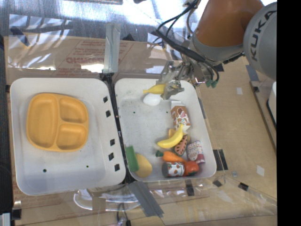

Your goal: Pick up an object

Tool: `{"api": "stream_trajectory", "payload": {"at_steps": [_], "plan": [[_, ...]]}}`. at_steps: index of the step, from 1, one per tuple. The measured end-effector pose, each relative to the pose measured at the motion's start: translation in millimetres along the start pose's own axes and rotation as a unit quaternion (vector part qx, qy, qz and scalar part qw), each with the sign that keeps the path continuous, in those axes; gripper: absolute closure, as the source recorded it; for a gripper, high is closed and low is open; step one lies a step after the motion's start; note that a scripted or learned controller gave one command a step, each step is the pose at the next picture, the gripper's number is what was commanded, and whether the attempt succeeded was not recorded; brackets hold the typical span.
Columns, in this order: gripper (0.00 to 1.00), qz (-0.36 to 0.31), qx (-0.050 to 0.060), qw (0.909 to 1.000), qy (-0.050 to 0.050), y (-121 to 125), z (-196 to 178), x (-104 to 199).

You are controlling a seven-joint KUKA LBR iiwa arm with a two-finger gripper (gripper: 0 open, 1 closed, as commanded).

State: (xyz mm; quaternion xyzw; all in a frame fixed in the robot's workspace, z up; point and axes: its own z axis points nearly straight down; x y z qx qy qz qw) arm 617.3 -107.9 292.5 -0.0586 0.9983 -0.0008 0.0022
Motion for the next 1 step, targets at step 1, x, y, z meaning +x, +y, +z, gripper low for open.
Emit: {"api": "stream_trajectory", "payload": {"at_steps": [1], "plan": [[1.00, -0.016, -0.002, 0.9999, 0.005, 58.2, 99.4, -45.1]]}}
